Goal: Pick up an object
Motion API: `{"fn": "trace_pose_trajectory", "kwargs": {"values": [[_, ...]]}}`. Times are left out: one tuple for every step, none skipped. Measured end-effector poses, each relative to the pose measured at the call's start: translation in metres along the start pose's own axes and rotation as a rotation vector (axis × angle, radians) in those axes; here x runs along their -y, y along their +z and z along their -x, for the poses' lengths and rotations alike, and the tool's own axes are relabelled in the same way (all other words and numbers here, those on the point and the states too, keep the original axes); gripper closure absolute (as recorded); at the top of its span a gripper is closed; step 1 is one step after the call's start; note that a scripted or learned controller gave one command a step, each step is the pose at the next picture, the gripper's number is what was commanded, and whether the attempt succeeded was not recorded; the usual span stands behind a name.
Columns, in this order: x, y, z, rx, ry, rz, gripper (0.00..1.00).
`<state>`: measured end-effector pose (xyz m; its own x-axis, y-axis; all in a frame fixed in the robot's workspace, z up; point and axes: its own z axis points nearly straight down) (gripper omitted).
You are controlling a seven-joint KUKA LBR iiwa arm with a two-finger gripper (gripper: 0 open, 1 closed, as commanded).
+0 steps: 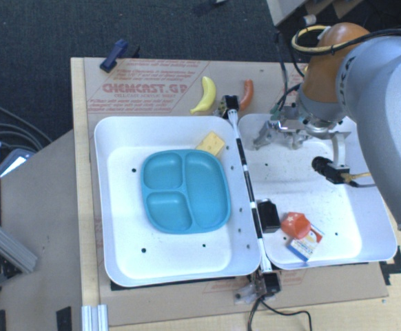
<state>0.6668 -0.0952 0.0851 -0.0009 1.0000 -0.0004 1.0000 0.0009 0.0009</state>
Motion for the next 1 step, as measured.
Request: {"fn": "trace_pose_trajectory", "kwargs": {"values": [[0.0930,0.0006,0.0350,-0.001,0.002,-0.003,0.00]]}}
